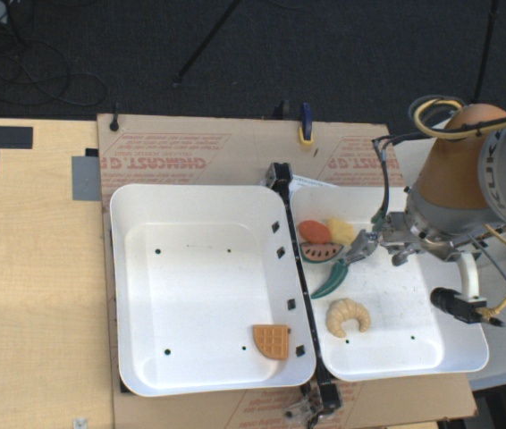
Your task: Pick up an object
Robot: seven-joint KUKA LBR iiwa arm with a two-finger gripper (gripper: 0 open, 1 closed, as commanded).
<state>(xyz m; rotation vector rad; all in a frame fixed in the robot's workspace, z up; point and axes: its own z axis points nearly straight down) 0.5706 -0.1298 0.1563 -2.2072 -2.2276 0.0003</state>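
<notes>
**Gripper low in right bin, over the toy cluster**

Basically the arm (468, 172) reaches in from the right and has the gripper (360, 247) down in the right bin (454, 351), next to the pile by the divider. That's probably deliberate: most candidates sit there.

- Red piece (314, 231) and yellow piece (342, 231) sit touching, at the bin's far-left corner.
- Watermelon slice (319, 253) lies just below them; green curved piece (332, 280) trails down from the gripper tip.
- Croissant (348, 315) sits alone, nearer the front, clear of everything, so the easiest grab by my read.
- Waffle (271, 340) is in the left bin (146, 365), near its front-right corner.

Fingers: cannot tell their opening or whether anything is held; the tip blends into the green piece at this angle.

Risk: the cluster is tight, so a close there may nudge neighbours.
</notes>
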